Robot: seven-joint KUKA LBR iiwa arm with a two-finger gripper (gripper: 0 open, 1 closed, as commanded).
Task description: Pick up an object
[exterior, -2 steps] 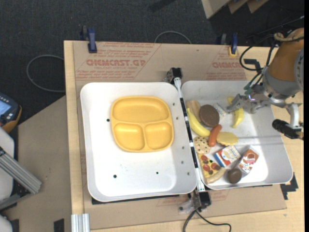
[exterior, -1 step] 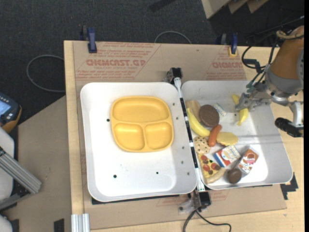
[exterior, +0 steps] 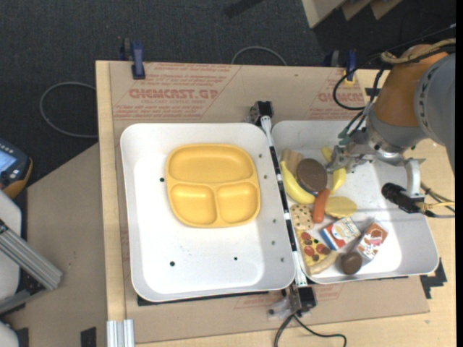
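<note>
camera view | gripper (exterior: 338, 166) low in right bin (exterior: 412, 255), above banana (exterior: 293, 186) and brown round cookie (exterior: 312, 174); grip state cannot tell | carrot (exterior: 320, 204), pizza slice (exterior: 315, 250), milk cartons (exterior: 340, 232) near | yellow divided tray (exterior: 213, 184) in left bin (exterior: 145, 230)

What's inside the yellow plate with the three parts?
Nothing that I can see. The yellow plate sits in the left bin, and all three of its compartments look bare. The toy food is heaped in the right bin. What lies under the plate is covered.
</note>
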